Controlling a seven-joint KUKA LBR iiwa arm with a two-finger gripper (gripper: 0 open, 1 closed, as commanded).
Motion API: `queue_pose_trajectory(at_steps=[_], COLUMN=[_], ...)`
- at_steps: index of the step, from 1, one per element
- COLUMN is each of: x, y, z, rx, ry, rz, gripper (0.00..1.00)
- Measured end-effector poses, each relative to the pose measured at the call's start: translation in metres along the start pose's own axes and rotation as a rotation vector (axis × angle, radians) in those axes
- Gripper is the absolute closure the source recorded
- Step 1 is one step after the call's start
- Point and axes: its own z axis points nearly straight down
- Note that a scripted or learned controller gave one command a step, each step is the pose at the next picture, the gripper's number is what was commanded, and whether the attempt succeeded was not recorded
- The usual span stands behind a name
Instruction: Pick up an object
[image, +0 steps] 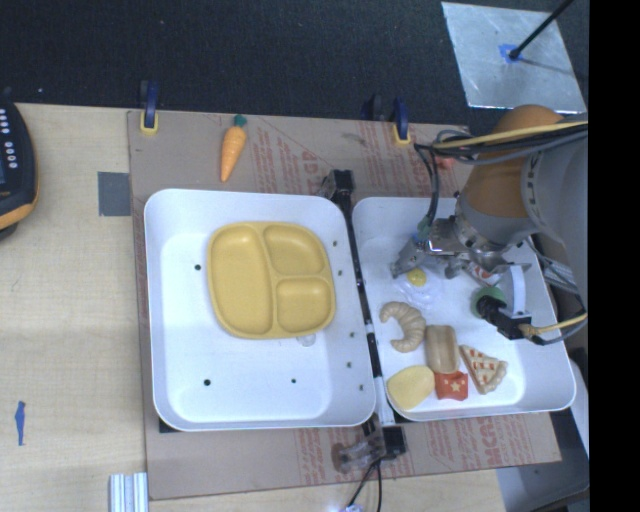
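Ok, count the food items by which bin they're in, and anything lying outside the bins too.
Right bin: 6 (croissant, bread roll, yellow round piece, red piece, pizza slice, small yellow item)
Left bin: 0
Outside bins: 1 (carrot)
Total: 7

Five small toy foods lie in the near half of the right bin (555, 395). A tan croissant (406, 324) curves like a crescent, nearest the left wall. Just right of it a brown bread roll (441, 347) lies lengthwise. Below them, by the near rim, sits a pale yellow rounded piece (410, 387), touching a small red block (452, 385). A pizza slice (484, 369) with a tan crust lies at the right end of the group. A small yellow object (417, 279) lies farther back, apart from the rest.
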Motion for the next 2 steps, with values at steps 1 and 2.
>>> queue_pose_trajectory(at_steps=[1, 2], x=[-0.0018, -0.0016], y=[0.0020, 0.0016], z=[-0.0118, -0.0110], rx=[-0.004, -0.003], ry=[-0.002, -0.002], rz=[0.000, -0.001], gripper=[1.00, 0.00])
